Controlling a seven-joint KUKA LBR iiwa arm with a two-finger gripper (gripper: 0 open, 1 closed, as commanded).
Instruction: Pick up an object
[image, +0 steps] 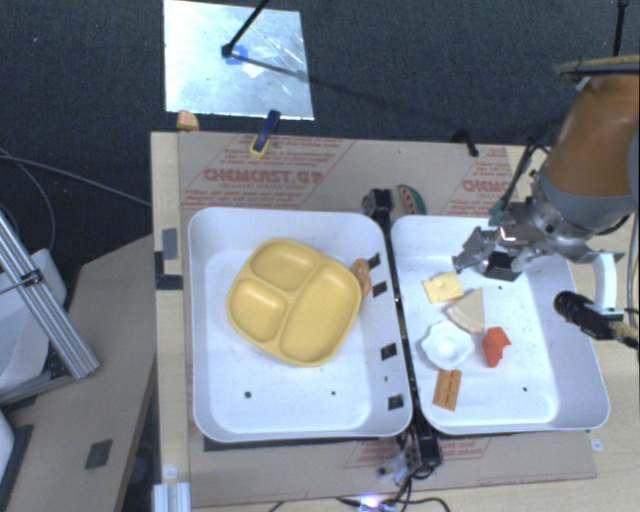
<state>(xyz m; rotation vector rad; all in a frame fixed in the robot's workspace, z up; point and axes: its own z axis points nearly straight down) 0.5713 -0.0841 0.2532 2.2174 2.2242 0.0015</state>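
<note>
Two white bins (230, 405) on cardboard (300, 170)

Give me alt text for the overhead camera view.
A robot gripper hovers over the right bin, above small toy foods: a yellow square, a tan wedge, a white piece and an orange block. The left bin holds a yellow divided plate.

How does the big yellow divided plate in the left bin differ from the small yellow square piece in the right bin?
The yellow divided plate is far larger than the small yellow square piece. The plate has three hollow compartments and rounded corners; the square looks flat and plain. The plate lies well away from the gripper in the left white bin, while the square sits just below the gripper in the right white bin. Both are pale yellow.
</note>
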